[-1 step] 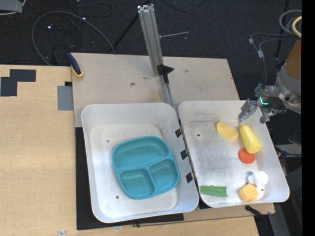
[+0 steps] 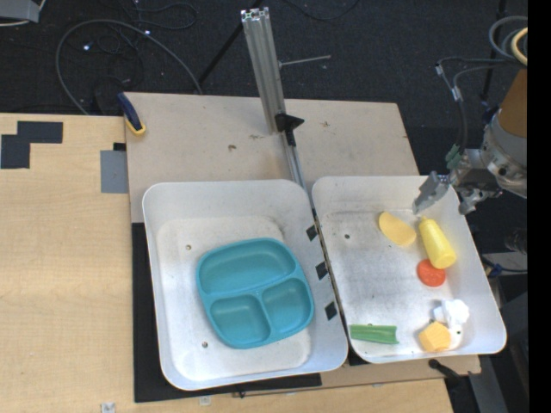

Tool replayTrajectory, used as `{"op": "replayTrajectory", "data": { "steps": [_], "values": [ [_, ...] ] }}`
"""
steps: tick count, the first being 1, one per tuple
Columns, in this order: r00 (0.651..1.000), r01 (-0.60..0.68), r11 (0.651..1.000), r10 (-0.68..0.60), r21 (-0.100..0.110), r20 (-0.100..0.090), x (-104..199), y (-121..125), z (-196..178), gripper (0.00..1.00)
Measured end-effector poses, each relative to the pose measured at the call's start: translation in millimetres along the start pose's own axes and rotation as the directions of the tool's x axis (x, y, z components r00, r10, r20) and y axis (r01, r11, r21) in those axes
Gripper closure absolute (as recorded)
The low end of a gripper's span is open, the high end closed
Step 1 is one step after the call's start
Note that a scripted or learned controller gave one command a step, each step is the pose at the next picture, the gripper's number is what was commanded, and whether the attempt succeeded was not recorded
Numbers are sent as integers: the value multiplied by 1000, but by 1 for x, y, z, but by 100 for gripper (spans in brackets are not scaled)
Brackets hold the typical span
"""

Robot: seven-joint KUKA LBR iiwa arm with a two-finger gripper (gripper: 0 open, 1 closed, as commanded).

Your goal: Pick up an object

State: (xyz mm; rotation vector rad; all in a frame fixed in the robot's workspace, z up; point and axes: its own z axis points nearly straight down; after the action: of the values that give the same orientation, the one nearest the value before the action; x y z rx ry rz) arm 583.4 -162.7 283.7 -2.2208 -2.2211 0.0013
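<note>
Gripper (image 2: 446, 193): fingers parted, empty, above right bin's (image 2: 362, 334) far rim; descent risked nudging yellow cylinder (image 2: 437, 242) away.

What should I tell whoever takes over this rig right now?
Gripper: above the right bin's far right corner, holding nothing.
Right bin: yellow bottle just below the gripper, pale yellow piece left of it, red ball, green piece, orange block and white piece near the front corner.
Left bin: teal tray.
Done: nothing picked.
Left: descend, grasp an object, lift. The bottle looks nearest.
</note>
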Motion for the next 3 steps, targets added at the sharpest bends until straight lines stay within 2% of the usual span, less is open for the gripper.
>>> {"op": "replayTrajectory", "data": {
  "steps": [2, 3],
  "values": [
    [1000, -1, 1000, 1, 5, -1, 4, 2, 88, 0],
    [1000, -1, 1000, 1, 8, -2, 8, 0, 152, 0]
  ]
}}
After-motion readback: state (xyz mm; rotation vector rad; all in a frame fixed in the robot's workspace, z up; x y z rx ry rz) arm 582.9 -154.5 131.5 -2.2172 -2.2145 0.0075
